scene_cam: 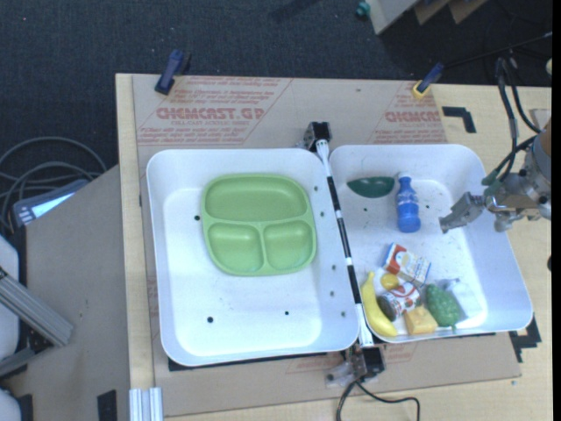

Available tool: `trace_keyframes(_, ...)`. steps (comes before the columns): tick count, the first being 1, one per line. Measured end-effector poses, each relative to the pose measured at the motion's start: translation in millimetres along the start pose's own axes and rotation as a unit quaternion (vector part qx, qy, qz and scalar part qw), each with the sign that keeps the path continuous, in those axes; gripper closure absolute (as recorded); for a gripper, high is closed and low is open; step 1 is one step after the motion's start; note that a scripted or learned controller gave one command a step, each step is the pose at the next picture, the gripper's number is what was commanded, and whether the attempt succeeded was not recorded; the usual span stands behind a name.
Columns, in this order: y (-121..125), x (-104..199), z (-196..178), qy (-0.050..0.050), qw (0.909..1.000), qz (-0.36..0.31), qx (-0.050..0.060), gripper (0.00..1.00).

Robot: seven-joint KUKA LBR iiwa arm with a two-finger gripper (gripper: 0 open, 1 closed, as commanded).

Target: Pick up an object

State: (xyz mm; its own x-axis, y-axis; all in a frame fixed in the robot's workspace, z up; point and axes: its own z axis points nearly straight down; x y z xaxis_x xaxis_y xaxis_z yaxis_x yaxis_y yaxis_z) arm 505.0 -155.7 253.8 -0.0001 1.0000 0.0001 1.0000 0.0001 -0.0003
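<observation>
My gripper point(479, 219) hangs over the right side of the right bin point(500, 261), open, with nothing between its fingers. A blue bottle point(408, 205) lies to its left, beside a dark green bowl-shaped piece point(372, 185). At the bin's front lie a red and white packet point(406, 264), a banana point(378, 310), a yellow block point(421, 322) and a green bumpy item point(443, 305), all apart from the gripper.
The left bin point(175, 261) holds a light green divided tray point(259, 224). A black clamp point(317, 133) sits where the bins meet at the back. Cables point(513, 103) hang near the arm at the right.
</observation>
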Motion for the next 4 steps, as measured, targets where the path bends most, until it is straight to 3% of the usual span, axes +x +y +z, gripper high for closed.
trace_keyframes(1,31,41,78,0.001,1.0,0.0,0.001,0.0)
trace_keyframes(2,80,41,170,0.0,1.0,0.0,0.0,0.0)
trace_keyframes(3,28,52,170,0.0,1.0,0.0,0.001,0.0)
trace_keyframes(4,45,56,169,0.0,1.0,0.0,-0.001,0.0)
